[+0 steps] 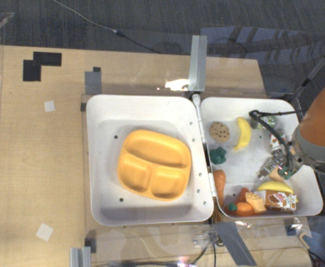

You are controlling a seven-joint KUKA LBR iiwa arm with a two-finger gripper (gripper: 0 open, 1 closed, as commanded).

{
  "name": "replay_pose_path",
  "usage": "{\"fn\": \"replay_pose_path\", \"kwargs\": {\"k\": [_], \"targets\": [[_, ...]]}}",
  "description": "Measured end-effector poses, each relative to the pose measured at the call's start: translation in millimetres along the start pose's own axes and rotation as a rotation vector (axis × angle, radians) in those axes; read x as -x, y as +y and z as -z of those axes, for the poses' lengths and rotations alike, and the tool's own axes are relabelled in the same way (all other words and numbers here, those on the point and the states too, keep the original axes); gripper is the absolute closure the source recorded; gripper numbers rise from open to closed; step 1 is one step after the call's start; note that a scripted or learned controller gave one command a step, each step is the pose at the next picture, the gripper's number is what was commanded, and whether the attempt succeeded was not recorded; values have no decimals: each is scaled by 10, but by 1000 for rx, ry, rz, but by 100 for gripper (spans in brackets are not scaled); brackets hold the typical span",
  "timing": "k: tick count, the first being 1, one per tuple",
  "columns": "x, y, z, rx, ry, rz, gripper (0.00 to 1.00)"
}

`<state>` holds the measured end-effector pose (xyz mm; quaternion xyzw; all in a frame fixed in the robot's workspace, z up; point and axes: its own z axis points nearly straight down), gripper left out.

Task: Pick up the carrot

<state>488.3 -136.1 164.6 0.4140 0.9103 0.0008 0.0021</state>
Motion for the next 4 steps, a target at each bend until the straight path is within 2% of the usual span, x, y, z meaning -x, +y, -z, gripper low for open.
{"fn": "replay_pose_path", "kwargs": {"k": [1,2,3,4], "targets": [[181,728,80,2,-1,-342,100],[192,710,79,1,-2,-345,0],[-229,234,-750,9,-12,-477,0],[-281,259,-749,5,-12,-606,0]]}}
